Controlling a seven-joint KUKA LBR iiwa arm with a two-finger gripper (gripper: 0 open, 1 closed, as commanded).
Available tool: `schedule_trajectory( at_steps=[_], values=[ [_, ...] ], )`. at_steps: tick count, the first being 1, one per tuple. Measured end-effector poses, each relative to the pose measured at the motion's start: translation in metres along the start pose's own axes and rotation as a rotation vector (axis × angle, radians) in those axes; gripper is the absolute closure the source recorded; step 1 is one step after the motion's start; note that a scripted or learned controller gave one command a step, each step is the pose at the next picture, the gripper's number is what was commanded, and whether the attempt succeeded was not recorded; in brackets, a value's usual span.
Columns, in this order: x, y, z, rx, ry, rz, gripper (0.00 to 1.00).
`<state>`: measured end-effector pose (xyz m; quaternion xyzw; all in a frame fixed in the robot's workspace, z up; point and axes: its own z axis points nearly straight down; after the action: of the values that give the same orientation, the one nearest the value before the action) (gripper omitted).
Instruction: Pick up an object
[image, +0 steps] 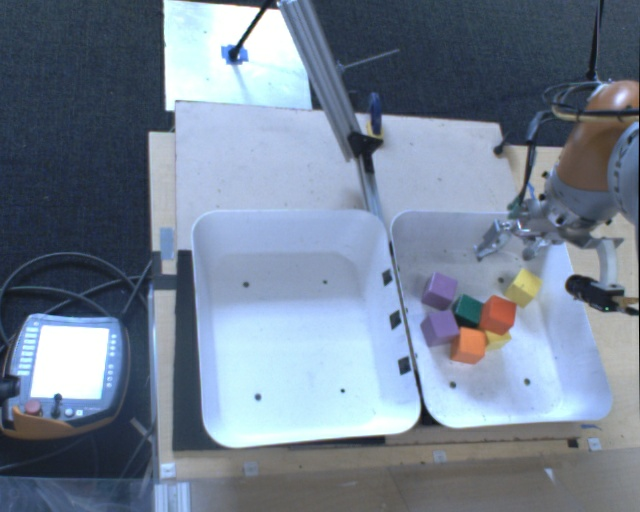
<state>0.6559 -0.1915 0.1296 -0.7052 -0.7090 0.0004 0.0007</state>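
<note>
Blocks, small coloured cubes, lie clustered in the right white bin (580, 390), near its centre: two purple cubes (439, 290) toward the bin's left wall, a green cube (468, 309), a red-orange cube (498, 314), an orange cube (467, 345), and a yellow cube (523, 287) set slightly apart toward the right wall. A second yellow piece is mostly hidden beneath the orange ones. The left white bin (215, 240) adjoins on the desk (260, 150).

The gripper (492, 245) hangs over the right bin's far edge, above and beside the cluster, touching none of it. Nothing sits between the jaws; whether they are spread or pressed together cannot be told. Judged from this stance, the isolated yellow cube offers the clearest grasp, since its neighbours crowd each other.
</note>
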Motion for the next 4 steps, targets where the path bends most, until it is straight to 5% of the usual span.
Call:
schedule_trajectory(
  at_steps=[1,2,4],
  values=[
    [0.000,0.000,0.040,-0.001,-0.001,0.000,0.00],
    [0.000,0.003,0.026,-0.008,-0.003,-0.004,1.00],
    [0.000,0.010,-0.065,-0.009,-0.003,0.000,1.00]
  ],
)
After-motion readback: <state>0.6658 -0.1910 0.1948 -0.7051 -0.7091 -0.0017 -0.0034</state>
